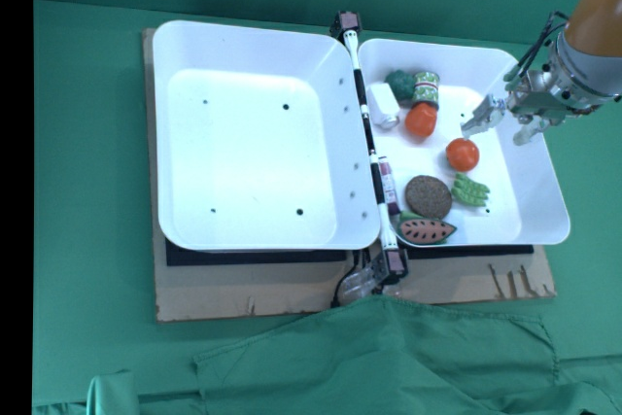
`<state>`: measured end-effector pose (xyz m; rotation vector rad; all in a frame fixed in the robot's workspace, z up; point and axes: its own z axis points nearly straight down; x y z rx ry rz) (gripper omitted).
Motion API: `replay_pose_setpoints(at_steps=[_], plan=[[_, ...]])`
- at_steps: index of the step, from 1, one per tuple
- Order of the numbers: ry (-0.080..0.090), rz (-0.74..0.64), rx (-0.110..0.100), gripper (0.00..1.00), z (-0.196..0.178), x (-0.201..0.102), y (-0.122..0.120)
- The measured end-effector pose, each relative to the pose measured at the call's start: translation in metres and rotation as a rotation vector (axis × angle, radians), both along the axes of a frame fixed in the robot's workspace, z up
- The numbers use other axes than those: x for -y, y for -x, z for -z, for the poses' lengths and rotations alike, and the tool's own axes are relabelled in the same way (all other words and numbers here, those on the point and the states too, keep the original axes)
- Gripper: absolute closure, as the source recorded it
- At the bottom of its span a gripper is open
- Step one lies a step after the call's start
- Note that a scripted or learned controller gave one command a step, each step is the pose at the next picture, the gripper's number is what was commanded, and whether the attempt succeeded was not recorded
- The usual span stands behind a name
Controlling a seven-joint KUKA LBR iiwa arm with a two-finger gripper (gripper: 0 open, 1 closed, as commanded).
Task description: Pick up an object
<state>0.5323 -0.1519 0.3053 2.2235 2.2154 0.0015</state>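
Green cloth covers the surface (87, 160), and a flat brown cardboard sheet (243, 292) lies on it under two shallow white bins. A rumpled fold of the same green cloth (389, 355) lies along the near edge. The left bin (194, 39) sits just beside the right bin (530, 199), with a thin black-and-white divider bar (362, 107) running along the seam between them.

All the small things lie in the right bin, and places below are given from the brown round disc (428, 196). A watermelon slice (427, 230) lies just nearer the camera than the disc, its long axis running left to right with the pointed end to the right. A green pea pod (470, 190) lies just right of the disc, long axis slanting from upper left to lower right. An orange-red tomato (463, 154) sits up and to the right of the disc. A second orange-red fruit (421, 121) sits straight beyond the disc, and farther back are a green leafy vegetable (399, 82), a small can (426, 88) and a white block (383, 106).

The gripper (504, 123) hangs over the right bin's far right part, beyond and right of the disc, near the tomato. Its fingers (481, 117) are spread apart and hold nothing. The grey wrist slants up to the orange band (598, 10).
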Motion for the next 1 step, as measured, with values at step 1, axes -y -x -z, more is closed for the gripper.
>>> replay_pose_setpoints(at_steps=[1], plan=[[0.000,-0.001,-0.006,0.00,0.0972,0.0030,-0.0356]])
